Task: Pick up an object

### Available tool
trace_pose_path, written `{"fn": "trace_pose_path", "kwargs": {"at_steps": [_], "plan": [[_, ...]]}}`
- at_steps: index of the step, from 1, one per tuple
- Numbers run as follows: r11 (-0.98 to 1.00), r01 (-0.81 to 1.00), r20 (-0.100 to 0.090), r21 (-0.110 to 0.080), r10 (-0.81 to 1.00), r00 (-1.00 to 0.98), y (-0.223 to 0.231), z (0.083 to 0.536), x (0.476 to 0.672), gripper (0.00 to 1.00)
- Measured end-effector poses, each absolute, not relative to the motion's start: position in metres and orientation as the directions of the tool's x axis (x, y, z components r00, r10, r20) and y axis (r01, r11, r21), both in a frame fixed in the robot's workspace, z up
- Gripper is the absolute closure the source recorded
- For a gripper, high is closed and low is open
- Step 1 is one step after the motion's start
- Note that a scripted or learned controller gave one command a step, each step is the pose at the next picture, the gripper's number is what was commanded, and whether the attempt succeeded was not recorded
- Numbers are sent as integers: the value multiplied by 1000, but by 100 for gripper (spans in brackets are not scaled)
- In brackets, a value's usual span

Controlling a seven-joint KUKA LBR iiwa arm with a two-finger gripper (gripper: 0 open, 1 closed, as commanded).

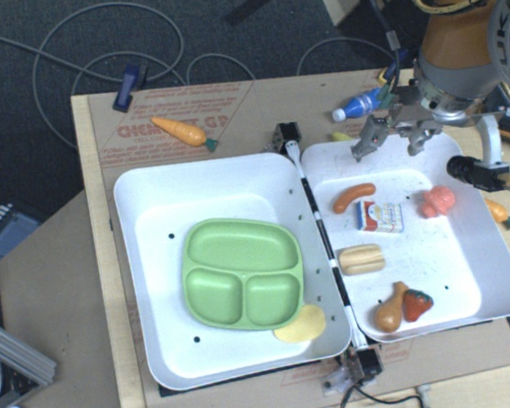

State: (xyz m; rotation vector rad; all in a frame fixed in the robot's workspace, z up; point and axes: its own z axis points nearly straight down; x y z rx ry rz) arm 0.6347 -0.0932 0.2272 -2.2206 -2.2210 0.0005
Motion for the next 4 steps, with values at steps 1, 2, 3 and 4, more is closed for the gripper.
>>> {"fn": "trace_pose_path", "kwargs": {"at_steps": [1, 2, 3, 4], "plan": [[0, 1000, 1, -3, 1000, 0, -92, 151, 633, 0], [-1, 1000, 1, -4, 1000, 1, -107, 84, 643, 0], [1, 1000, 0, 2, 1000, -1, -93, 85, 658, 0], [-1, 1000, 1, -2, 1000, 1, -92, 85, 639, 0]]}}
